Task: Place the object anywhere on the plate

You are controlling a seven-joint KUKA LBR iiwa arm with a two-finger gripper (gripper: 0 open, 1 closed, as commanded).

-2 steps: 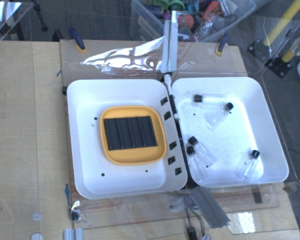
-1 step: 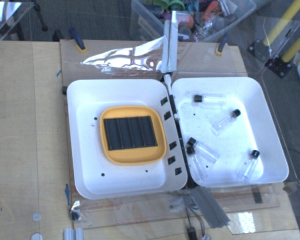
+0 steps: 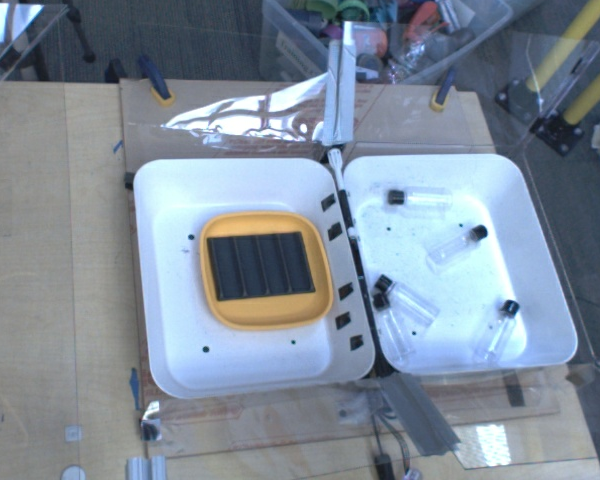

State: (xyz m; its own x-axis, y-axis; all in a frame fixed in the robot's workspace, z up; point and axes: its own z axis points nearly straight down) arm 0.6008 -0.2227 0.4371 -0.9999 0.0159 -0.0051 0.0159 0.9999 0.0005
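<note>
A yellow plate (image 3: 270,314) with rounded corners lies in the middle of the left white bin (image 3: 165,298). On the plate rests a black, ridged rectangular object (image 3: 260,266), flat and well inside the rim. Several clear vials with black caps are scattered in the right bin (image 3: 540,258): one near the back (image 3: 417,199), one in the middle (image 3: 457,245), one by the divider (image 3: 405,304) and one at the front right (image 3: 500,330).
Black clips (image 3: 342,290) line the seam between the two bins. A clear tub of coloured toys (image 3: 380,13) stands behind the bins. Crinkled clear plastic (image 3: 250,123) lies behind the left bin. Bare wooden bench (image 3: 50,268) stretches to the left.
</note>
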